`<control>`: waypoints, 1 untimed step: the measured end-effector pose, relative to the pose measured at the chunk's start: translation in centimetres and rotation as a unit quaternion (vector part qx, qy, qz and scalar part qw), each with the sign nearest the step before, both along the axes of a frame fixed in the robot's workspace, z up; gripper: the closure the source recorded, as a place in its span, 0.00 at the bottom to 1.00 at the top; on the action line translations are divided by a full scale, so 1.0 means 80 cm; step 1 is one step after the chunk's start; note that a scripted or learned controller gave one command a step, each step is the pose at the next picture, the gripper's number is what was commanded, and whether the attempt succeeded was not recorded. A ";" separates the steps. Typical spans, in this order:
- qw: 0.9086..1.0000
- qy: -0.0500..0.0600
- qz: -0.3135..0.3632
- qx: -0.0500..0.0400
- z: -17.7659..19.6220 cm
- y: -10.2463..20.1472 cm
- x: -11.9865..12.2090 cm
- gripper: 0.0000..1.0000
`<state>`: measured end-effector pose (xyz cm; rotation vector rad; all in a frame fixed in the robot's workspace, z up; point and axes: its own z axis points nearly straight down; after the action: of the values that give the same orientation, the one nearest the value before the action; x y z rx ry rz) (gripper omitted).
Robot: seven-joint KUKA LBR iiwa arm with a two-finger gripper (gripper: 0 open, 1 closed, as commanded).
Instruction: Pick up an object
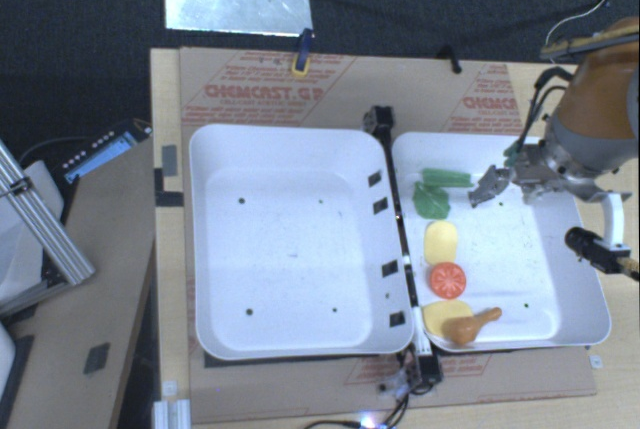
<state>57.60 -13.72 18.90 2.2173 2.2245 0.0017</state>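
My gripper [489, 187] hangs over the right bin [560, 247], at its upper middle, just right of the green items. Nothing shows between its fingers. A green pod [446, 178] and a green leaf piece [432, 203] lie near the bin's upper left. Below them, along the left wall, sit a yellow oval piece [441, 240] and a red tomato slice [448, 280]. A tan drumstick-like piece [472, 323] rests on a yellow piece [436, 317] in the lower left corner.
The left bin [290, 237] sits beside the right one, parted by a black clamped divider [395, 227]. The arm's orange band and grey wrist [600, 117] reach in from the right. A black fitting [595, 252] juts over the right bin's right side.
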 end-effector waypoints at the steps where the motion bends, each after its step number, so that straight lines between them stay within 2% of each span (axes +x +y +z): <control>1: 1.000 0.003 0.003 0.002 -0.082 0.066 0.005 0.00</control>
<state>58.01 -8.40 12.34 2.2156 2.2346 -0.0007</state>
